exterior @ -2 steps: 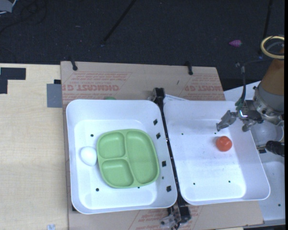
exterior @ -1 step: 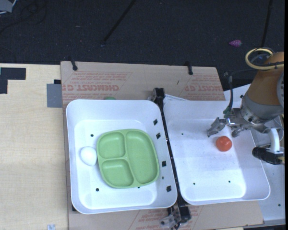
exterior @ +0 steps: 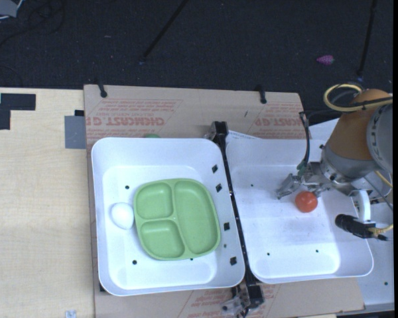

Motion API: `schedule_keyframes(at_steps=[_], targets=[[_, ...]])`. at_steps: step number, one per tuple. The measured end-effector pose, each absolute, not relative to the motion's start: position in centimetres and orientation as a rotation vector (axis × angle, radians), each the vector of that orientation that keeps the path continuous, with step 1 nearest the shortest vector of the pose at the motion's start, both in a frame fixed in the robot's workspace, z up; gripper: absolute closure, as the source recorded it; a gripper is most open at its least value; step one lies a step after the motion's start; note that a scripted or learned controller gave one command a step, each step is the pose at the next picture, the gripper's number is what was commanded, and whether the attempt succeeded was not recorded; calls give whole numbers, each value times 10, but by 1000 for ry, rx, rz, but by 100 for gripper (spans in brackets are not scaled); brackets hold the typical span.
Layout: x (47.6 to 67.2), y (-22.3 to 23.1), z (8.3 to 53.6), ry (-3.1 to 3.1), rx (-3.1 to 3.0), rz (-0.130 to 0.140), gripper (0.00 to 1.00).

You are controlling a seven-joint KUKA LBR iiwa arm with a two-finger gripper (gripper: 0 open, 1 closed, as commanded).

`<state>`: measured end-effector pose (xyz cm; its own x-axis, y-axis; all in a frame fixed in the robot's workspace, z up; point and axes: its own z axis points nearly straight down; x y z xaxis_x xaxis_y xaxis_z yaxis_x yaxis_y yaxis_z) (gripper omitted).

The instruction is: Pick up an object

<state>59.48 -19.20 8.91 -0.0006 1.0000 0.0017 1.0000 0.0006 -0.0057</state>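
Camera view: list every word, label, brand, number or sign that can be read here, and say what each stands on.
Red print on the cardboard sheet behind the two bins: upside down, too blurred to read with confidence.
Red print on the cardboard's front edge: blurred, unreadable.
Green divided plate, white egg, red ball, left bin, right bin and the claw: no text visible.

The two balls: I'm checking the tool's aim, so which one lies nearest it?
The red ball in the right bin, right beside the tool. The white ball lies far off in the left bin, touching the green tray.
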Motion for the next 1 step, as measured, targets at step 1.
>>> schedule_keyframes(at_steps=[1], targets=[[595,-193,102,-2219,-2219,3,100]])
